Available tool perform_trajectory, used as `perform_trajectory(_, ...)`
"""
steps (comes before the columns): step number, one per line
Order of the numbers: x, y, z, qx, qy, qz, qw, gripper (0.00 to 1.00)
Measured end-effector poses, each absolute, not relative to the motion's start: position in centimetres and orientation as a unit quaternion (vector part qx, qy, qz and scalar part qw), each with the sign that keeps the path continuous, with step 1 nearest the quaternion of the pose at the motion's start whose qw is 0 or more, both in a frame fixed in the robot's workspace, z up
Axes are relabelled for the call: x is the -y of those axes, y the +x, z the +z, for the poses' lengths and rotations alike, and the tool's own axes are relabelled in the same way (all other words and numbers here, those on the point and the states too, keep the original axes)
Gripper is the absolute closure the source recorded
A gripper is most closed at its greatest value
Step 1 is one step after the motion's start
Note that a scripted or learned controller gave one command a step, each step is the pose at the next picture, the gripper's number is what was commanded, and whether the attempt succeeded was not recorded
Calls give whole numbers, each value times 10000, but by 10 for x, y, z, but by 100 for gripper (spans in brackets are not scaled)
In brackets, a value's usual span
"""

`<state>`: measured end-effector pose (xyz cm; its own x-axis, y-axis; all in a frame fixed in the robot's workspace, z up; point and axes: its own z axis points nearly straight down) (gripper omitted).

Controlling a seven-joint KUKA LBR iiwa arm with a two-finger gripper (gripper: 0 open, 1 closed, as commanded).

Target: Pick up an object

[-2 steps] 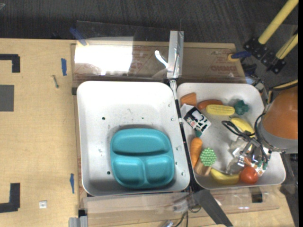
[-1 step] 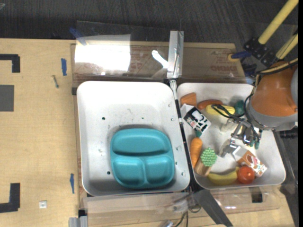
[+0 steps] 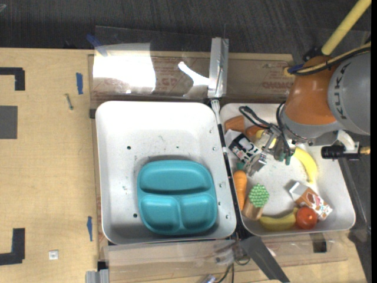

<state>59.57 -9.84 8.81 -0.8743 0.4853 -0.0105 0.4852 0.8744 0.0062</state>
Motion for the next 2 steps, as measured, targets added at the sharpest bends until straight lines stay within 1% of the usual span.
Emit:
perform_trajectory(1,129,595,88,-9634,2679,13,50,0)
perform_trajectory(2,128,596,98,-9639,2662,10,61,100)
